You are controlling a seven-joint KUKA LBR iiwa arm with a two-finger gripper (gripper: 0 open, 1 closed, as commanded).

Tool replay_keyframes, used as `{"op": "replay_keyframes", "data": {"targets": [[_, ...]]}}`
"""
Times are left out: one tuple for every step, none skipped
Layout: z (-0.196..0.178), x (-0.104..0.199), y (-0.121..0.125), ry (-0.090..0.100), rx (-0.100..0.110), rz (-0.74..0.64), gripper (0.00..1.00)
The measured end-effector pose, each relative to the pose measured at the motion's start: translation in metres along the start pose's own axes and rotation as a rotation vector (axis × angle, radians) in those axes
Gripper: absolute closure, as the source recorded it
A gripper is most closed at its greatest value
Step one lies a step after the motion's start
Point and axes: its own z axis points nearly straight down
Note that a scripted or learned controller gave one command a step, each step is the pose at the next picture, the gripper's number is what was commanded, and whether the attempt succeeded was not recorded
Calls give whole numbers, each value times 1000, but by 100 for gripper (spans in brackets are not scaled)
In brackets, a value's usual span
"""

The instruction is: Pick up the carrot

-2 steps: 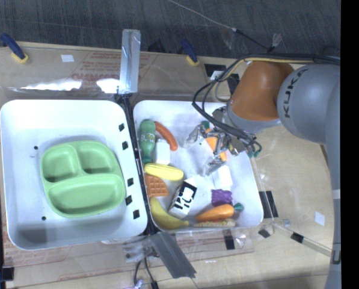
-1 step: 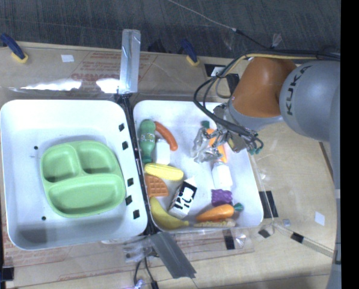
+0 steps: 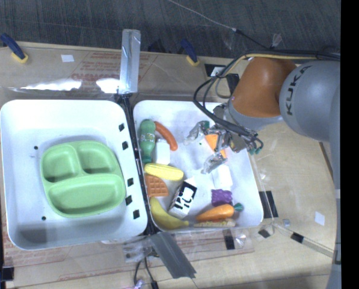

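— Where's the carrot (image 3: 215, 212)?

— In the right bin (image 3: 246, 161), lying flat along the edge nearest the camera, close to that bin's near right corner. It's orange, with its green top pointing at the right wall. A purple toy (image 3: 221, 195) sits just behind it, and a yellow banana (image 3: 164, 217) curves along the same edge to its left.

— And the gripper (image 3: 208, 144)?

— Over the middle of the same bin, towards the right wall, well apart from the carrot. The grey arm (image 3: 305, 101) reaches in over the bin's far right corner.

— Is the pincer clenched or released?

— I can't tell from here. There's something small and orange (image 3: 211, 141) right at it, but I can't make out what it is. A white block (image 3: 222, 176) lies just below it.

— What else is in there?

— Along the bin's left wall are a green vegetable (image 3: 147, 138), an orange-red sausage shape (image 3: 166, 135), a yellow piece (image 3: 163, 172) and a waffle (image 3: 156, 187). There's a black-and-white card (image 3: 184, 197) near the middle. The left bin (image 3: 11, 161) carries a green divided plate (image 3: 80, 179).
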Motion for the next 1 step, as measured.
{"op": "replay_keyframes", "data": {"targets": [[-11, -2, 1, -4, 2, -4, 100]]}}
